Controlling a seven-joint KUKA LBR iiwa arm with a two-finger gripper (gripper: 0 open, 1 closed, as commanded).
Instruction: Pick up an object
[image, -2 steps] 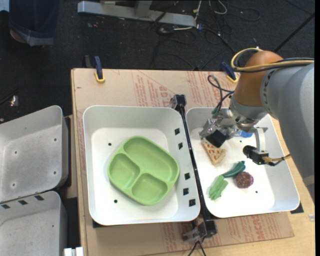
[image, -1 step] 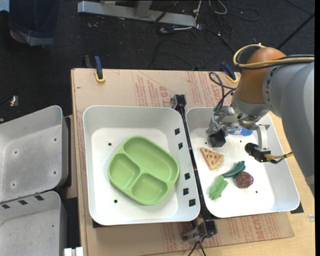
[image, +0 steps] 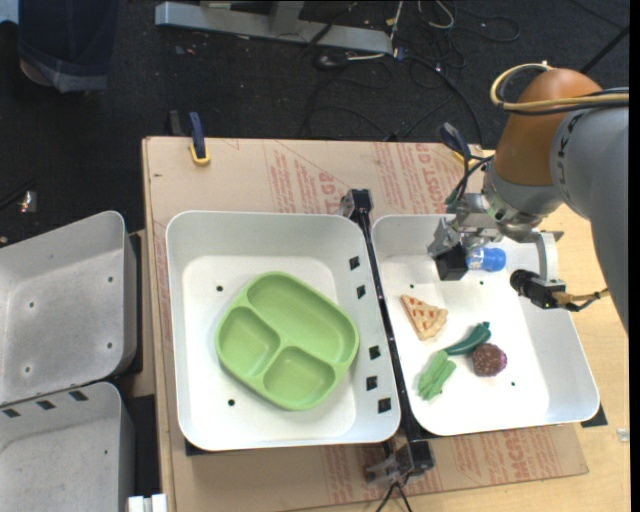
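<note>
Pizza slice (image: 424, 317), green vegetable (image: 446, 362) and dark red berry (image: 489, 359) lie in the right bin (image: 560, 390) (gripper (image: 462, 255) at twelve o'clock); whether its fingers are open, I cannot tell.

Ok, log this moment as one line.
arm over right bin | gripper low at back | pizza slice, green toy, dark red toy loose | nothing visibly held

Green divided plate (image: 287, 340): smooth plastic, slight sheen. White bins (image: 190, 300): smooth matt plastic. Board beneath (image: 290, 175): matt printed cardboard. Arm's orange band (image: 540, 125): glossy.
</note>
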